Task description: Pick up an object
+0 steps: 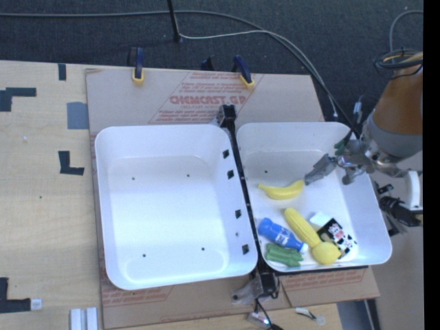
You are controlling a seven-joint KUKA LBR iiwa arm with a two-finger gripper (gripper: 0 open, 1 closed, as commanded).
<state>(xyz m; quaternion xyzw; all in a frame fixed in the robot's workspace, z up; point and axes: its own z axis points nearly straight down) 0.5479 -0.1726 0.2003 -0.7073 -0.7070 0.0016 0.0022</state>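
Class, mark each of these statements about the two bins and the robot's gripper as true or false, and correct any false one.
1. All the loose objects lie in the right bin. True.
2. The banana lies in the left bin. False: it lies in the right bin, near the gripper.
3. The gripper holds the blue bottle. False: the bottle lies on the bin floor, away from the gripper.
4. The lemon sits near the right bin's front edge. True.
5. The green object lies beside the blue bottle. True.
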